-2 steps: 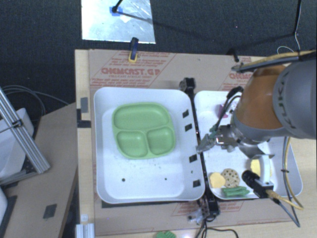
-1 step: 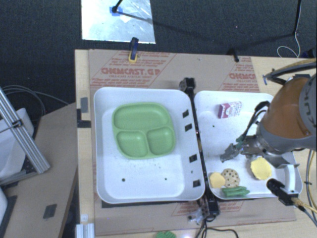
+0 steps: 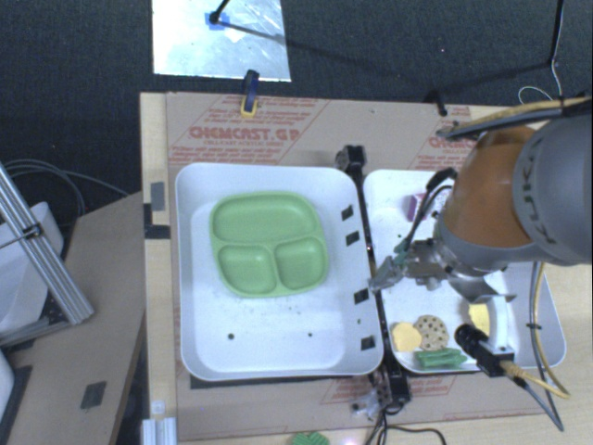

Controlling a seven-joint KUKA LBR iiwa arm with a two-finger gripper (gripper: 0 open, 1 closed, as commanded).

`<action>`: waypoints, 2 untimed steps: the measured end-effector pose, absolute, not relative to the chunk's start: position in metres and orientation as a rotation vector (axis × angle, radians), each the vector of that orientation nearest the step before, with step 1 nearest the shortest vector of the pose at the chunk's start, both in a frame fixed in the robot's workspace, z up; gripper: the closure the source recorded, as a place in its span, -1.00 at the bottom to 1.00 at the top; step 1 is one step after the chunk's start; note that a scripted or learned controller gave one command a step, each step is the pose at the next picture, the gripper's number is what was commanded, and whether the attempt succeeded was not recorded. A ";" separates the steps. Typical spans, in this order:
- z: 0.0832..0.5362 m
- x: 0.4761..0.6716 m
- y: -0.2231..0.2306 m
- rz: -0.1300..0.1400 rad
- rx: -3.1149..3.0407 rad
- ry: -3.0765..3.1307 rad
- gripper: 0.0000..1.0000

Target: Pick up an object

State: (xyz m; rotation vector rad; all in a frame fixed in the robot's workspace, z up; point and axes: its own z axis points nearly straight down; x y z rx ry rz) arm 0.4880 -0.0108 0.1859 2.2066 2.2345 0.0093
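The arm's grey and orange wrist (image 3: pixel 500 202) hangs over the right bin (image 3: pixel 554 341). Its gripper (image 3: pixel 387 274) points left and sits low at that bin's left wall, beside the divider between the bins. In the right bin's near corner lie a yellow round piece (image 3: pixel 406 337), a brown speckled cookie (image 3: pixel 429 328) and a green flat piece (image 3: pixel 439 359). A yellow object (image 3: pixel 479 319) lies partly under the arm. A purple item (image 3: pixel 412 206) peeks out at the bin's far side. The gripper is above and to the left of the cookie, apart from it.
The left bin (image 3: pixel 278 346) holds a green divided plate (image 3: pixel 270 244). Black clips (image 3: pixel 352 237) line the rail between the bins. Cables (image 3: pixel 542 387) trail at the right bin's near right corner. A foil sheet (image 3: pixel 220 26) lies beyond the bench.
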 end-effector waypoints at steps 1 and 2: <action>0.191 0.504 -0.079 0.000 2.223 2.213 -1.00; 0.137 0.483 -0.180 -0.009 2.231 2.210 -1.00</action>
